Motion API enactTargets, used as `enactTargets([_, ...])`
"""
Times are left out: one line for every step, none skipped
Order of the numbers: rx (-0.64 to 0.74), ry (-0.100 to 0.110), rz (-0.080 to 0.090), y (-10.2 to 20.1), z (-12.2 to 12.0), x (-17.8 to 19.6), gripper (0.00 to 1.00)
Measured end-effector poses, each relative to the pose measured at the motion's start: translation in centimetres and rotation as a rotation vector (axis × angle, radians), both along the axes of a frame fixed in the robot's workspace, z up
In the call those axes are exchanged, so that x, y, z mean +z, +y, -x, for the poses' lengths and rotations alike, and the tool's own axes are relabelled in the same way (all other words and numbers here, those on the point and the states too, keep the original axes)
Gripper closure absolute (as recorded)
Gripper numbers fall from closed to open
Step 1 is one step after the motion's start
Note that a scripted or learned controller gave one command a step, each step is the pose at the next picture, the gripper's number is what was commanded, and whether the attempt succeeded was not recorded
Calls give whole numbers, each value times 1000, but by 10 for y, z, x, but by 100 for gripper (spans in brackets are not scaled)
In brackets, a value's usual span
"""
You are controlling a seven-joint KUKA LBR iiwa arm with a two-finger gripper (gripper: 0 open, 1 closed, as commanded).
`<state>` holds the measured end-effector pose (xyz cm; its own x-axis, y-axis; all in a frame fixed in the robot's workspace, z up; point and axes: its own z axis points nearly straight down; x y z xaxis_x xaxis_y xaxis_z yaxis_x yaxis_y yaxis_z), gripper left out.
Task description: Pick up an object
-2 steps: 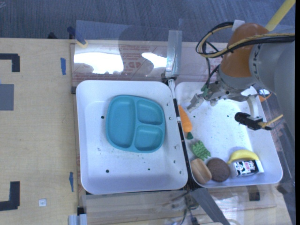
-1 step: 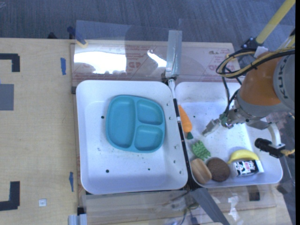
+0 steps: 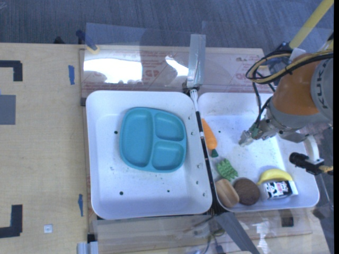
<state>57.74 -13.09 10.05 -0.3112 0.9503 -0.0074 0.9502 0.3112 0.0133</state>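
The right bin (image 3: pixel 233 121) holds an orange carrot (image 3: pixel 209 135) by its left wall, a green leafy piece (image 3: pixel 227 169), a tan bread roll (image 3: pixel 227 193), a brown round item (image 3: pixel 247 190), a yellow banana (image 3: pixel 275 174) and a small black-and-white carton (image 3: pixel 277 189). My gripper (image 3: pixel 248 137) hangs over the bare middle of the right bin, right of the carrot and above the green piece. Nothing shows between its fingers.
The left bin (image 3: pixel 100 142) carries a blue divided plate (image 3: pixel 153 139). A grey divider post (image 3: pixel 196 62) stands at the back between the bins. The arm's orange band (image 3: pixel 299 91) and cables (image 3: pixel 270 67) crowd the right bin's far right corner.
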Motion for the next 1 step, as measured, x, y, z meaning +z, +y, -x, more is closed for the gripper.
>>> enactTargets([313, 6, 4, 24, -21, -12, 100])
